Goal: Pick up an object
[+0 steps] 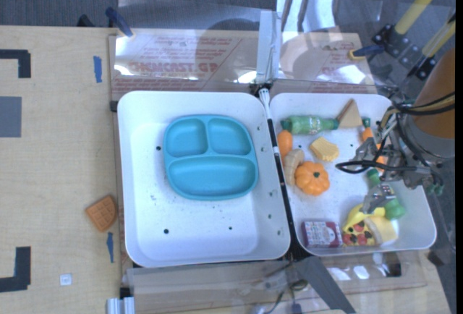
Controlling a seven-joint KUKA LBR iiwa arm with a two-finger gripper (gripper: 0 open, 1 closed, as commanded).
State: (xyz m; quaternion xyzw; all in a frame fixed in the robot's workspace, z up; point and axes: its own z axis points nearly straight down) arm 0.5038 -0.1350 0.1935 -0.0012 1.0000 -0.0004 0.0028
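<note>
Progress: I judge nothing lifted yet; toys lie in the right bin (427,233).
Gripper (377,198): lower right, low over the yellow toy (369,224); I cannot tell its jaw state.
Nearby: pumpkin (312,178), green bottle (309,124), red packet (320,234) crowd close.
Left bin (137,160): blue tray (210,156).

Two white bins: the left bin (137,160) holds a light blue divided plate (210,157) and carries a few small black specks. In the right bin (427,222), a green bottle (309,124) lies at 12 o'clock, with a tan wedge (349,115) beside it. An orange pumpkin (312,178) with a green stem sits centrally, a pale yellow block (325,150) above it. At 6 o'clock lies a dark red packet (320,234). A waffle-patterned orange-brown piece (102,212) rests on the light wooden bench (51,160).
</note>
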